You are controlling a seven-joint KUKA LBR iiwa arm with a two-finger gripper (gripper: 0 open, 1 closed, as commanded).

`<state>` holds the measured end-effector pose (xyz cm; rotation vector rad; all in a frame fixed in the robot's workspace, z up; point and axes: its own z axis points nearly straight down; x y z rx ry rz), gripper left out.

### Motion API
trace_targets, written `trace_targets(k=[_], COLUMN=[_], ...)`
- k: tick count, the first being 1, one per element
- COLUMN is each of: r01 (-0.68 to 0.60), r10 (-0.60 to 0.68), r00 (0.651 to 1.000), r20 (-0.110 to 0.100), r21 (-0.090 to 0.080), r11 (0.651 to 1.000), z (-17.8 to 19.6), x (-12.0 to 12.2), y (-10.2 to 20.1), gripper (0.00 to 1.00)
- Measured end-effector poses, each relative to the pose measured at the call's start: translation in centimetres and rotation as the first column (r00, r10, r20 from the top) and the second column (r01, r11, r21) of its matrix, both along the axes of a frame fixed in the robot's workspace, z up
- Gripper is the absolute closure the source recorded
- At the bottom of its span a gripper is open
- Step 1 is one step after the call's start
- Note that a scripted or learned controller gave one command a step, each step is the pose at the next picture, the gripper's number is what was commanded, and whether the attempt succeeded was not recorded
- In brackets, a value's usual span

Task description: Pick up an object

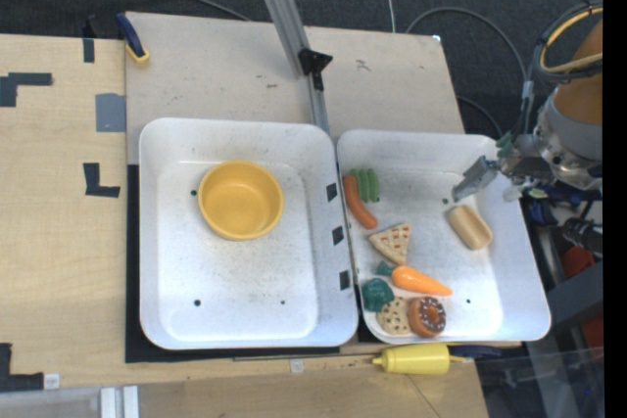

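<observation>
The right bin [509, 303] holds several toy foods. A tan bread roll [470, 226] lies near its right side. An orange sausage [359, 203] and a green piece [367, 183] sit by the left wall. Below them lie a waffle wedge [392, 242], a carrot [421, 282], a teal piece [377, 294], a cookie [395, 316] and a donut [427, 316]. My gripper [472, 183] hangs over the bin's upper right, just above and beside the bread roll, with nothing seen in it.
The left bin [167, 308] holds a yellow bowl [241, 200]. A yellow bottle [415, 360] lies on the bench in front of the right bin. A grey pole [284, 5] slants down to the divider between the bins. Cables run behind the bins.
</observation>
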<state>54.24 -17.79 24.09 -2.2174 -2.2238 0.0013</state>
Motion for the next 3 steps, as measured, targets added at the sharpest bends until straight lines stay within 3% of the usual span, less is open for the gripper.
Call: trace_targets(k=[1, 3], r01=[0.001, 0.002], r10=[-0.001, -0.002], r00=[1.0, 1.0], r20=[0.0, -0.007], r21=[0.0, 0.001], r11=[1.0, 1.0], z=[0.0, -10.8], x=[0.0, -1.3], y=[0.0, 0.6], gripper=[0.0, 0.0])
